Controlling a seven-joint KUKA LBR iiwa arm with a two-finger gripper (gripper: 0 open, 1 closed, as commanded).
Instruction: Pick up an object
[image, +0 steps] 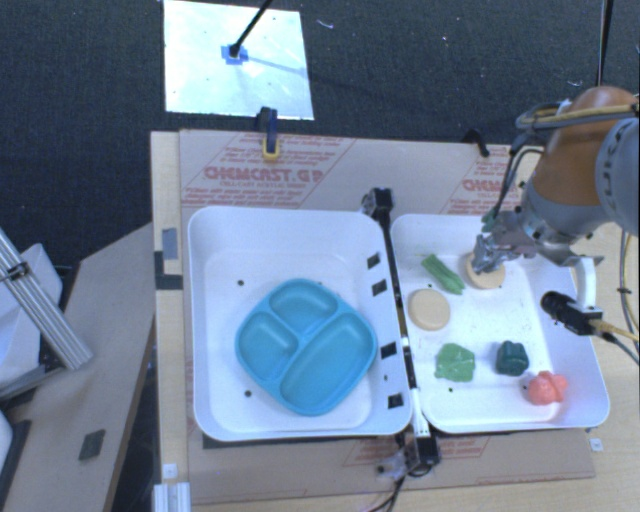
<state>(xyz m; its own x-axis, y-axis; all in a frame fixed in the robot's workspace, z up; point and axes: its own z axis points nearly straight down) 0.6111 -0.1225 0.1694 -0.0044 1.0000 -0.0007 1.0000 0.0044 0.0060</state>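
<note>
Lower centre-left: blue divided plate (305, 345), lying flat in the left bin (215, 300). Right bin (590, 400), left to right: green strip (441, 273), long axis running upper left to lower right; pale round disc (430, 309); light green lump (455, 362); tan round piece (486, 274); dark green piece (512, 357); pink piece (545, 388). Gripper (487, 256), upper right of the frame, sits directly over the tan round piece; whether it is released or clenched cannot be told. The piece looks light and stiff, with no long axis; best taken across its rim.
</note>
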